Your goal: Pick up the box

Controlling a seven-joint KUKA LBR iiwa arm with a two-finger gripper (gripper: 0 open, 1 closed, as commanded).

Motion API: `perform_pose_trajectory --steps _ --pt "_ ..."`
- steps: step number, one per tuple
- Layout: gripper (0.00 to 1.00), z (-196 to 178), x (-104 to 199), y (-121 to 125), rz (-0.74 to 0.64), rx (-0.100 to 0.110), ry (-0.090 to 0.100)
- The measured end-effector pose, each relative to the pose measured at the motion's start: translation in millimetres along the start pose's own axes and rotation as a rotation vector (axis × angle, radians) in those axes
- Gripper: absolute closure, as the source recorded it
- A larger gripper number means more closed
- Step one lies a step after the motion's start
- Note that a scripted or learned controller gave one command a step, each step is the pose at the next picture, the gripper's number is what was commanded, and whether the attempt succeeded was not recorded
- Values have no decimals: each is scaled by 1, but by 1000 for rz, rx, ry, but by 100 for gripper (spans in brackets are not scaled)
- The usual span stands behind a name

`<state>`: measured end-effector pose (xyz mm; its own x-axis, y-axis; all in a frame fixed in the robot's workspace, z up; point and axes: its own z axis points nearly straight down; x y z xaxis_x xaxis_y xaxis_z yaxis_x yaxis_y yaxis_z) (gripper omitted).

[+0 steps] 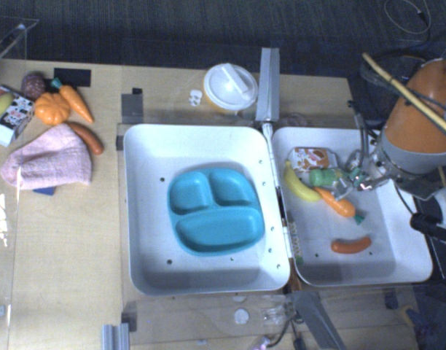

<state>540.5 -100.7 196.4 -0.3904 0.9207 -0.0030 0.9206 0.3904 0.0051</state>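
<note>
The box (310,156), small with a red and white printed top, lies flat in the right bin (398,268) near its far left corner. My gripper (356,178) hovers low in that bin, to the right of the box and a little nearer the camera. It is close to a green toy (323,176) and the top end of a carrot (337,204). The box lies apart from the gripper.
A banana (299,186) lies just left of the carrot, and a sausage (350,245) lies nearer the front. The left bin (146,195) holds a blue divided plate (216,210). A white lid (231,86) sits behind the bins; a pink cloth (48,160) and toy foods lie on the bench at left.
</note>
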Motion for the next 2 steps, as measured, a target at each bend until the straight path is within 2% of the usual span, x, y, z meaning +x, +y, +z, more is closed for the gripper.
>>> perform_pose_trajectory --steps 1,2 --pt "100 -30 -42 25 291 1 -1" --pt "100 -118 6 21 496 1 0"
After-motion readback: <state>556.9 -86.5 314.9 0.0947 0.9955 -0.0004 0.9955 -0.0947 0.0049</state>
